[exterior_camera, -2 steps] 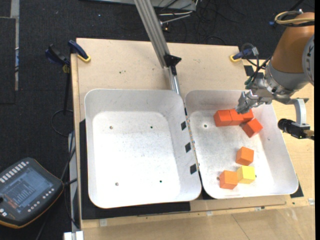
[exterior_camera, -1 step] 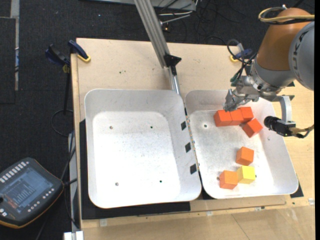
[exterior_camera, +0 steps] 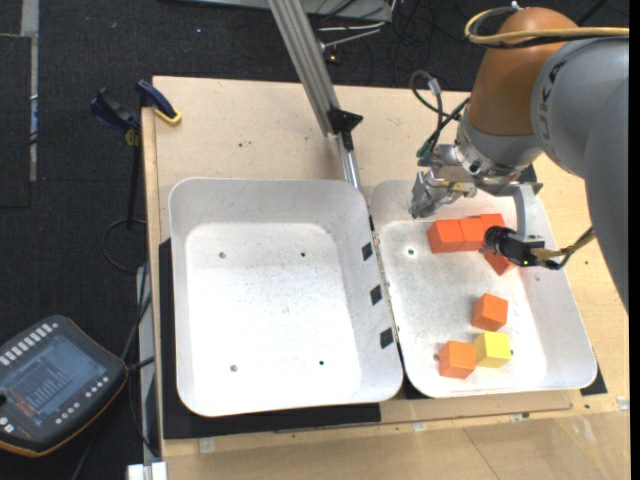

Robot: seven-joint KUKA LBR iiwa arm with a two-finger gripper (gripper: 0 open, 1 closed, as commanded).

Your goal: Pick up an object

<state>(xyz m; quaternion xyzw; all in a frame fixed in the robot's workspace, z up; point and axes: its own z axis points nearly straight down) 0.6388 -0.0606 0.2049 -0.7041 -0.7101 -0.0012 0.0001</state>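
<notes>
Robot gripper (exterior_camera: 432,196) hung over the right bin's (exterior_camera: 560,308) far corner, finger opening impossible to tell, nothing visibly held, orange blocks (exterior_camera: 464,234) just beside it.

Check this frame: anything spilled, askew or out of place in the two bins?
Nothing stands out. The orange rectangular block, small orange cubes and yellow cube all lie inside the right white bin. The gripper hovers at its far edge.
</notes>
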